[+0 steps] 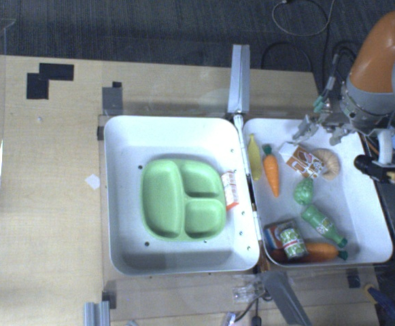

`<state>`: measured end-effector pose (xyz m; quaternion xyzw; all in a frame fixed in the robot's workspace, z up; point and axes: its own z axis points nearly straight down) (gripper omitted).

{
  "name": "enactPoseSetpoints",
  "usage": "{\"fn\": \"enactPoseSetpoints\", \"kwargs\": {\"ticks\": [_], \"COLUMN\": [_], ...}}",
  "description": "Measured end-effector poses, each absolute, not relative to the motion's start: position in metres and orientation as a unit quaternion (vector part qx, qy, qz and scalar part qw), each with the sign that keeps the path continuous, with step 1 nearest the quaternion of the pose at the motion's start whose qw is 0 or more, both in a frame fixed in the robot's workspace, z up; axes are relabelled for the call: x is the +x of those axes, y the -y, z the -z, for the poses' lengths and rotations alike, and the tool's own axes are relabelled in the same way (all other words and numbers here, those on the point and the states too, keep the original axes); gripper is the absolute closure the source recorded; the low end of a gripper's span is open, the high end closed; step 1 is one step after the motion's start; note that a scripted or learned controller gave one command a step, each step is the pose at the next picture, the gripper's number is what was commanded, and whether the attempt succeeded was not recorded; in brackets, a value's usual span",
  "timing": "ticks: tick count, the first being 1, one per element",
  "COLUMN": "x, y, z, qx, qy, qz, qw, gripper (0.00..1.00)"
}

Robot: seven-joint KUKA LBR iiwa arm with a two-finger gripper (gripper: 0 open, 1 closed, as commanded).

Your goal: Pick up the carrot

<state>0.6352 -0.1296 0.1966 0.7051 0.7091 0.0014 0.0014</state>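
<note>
Pale wooden bench surface is seen across the left and centre of the frame, with dark carpet along the top edge and black square marks at the upper left. Two shallow white bins are set side by side in the middle. In the left bin a green divided tray is laid near the centre, and a small red-and-white packet is leaned against the wall toward the other bin.

In the right bin the carrot is found in the upper left part, lying lengthwise with its green top toward the upper edge of the frame. A yellow item is placed just beside it on the left, against the bin wall. To the right of the carrot a printed snack packet is seen, partly over a tan round item. Below these a green bottle is lain at a slant, and a can with a green label and an orange item are gathered at the lower edge.

The gripper is held over the upper rim of the right bin, at the upper right of the frame, well apart from the carrot. Its fingers are seen spread apart, and nothing is held between them. The orange band of the arm is visible above it.
</note>
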Motion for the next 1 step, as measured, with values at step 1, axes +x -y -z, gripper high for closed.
{"fn": "enactPoseSetpoints", "kwargs": {"ticks": [1], "x": [0.6485], "y": [0.1121], "z": [-0.1117], "qx": [0.755], "qy": [-0.656], "qz": [-0.0023], "qw": [0.002], "gripper": [0.00]}}
